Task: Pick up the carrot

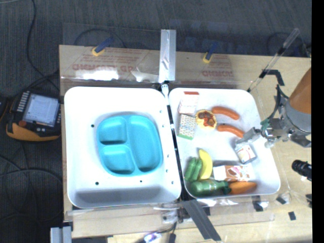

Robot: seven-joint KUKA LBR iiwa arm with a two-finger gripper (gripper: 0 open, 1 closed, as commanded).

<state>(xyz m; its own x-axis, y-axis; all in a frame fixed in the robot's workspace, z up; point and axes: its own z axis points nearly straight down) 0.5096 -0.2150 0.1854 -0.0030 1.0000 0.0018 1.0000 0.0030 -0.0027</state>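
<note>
While gripper grip unclear | carrot in right bin | left bin: blue tray

An orange carrot, yellow banana and blue tray lie in white bins.

This looks like a robotics lab or test cell rather than a home or kitchen. A plywood bench stands on dark grey carpet, with two white bins fixed side by side on it and a metal bracket just behind the seam between them. Left of the bench, on the carpet, lies what seems to be a robot teach pendant with a lit screen. Black cables trail over the floor behind and beside the bench. Blue and yellow clamps grip the bench's far edge.
</note>
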